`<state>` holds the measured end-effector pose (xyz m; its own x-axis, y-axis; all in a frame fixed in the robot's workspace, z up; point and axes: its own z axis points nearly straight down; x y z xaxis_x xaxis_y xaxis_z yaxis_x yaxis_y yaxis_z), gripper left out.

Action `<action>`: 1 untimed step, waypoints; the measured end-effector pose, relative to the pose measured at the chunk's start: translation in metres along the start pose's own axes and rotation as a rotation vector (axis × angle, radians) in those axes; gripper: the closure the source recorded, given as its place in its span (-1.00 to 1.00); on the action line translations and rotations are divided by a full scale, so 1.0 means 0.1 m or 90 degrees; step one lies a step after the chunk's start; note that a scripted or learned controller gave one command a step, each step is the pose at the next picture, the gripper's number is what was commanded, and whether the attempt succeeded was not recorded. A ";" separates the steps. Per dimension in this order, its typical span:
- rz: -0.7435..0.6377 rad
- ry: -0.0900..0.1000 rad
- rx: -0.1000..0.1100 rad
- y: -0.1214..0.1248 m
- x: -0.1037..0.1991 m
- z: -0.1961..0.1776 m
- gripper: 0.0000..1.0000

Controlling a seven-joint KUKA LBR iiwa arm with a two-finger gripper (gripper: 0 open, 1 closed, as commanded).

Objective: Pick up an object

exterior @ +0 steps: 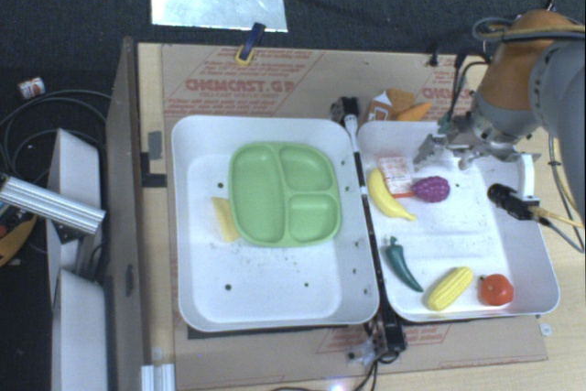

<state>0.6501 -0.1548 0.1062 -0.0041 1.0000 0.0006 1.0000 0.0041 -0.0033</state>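
My gripper [447, 155] hangs over the back of the right bin [531, 247], its two fingers spread open and nothing between them. Just in front of it and slightly left lies a purple eggplant-like toy [431, 190]. A yellow banana [386, 195] rests to that toy's left, near the bin's left wall, with a small white and red packet [394, 170] behind it. Toward the front of the same bin lie a green pepper [400, 261], a yellow corn cob [447, 287] and a red tomato [495, 289].
The left bin [201, 270] holds a green divided plate [282, 194] and a small yellow piece [222, 218] beside it. Behind the bins, on the cardboard, sit an orange item [405, 110] and a small dark object [346, 109].
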 end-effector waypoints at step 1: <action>0.002 0.000 -0.002 -0.27 0.13 -0.04 -1.00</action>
<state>0.6226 -0.1414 0.1105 -0.0007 1.0000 -0.0001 1.0000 0.0007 -0.0005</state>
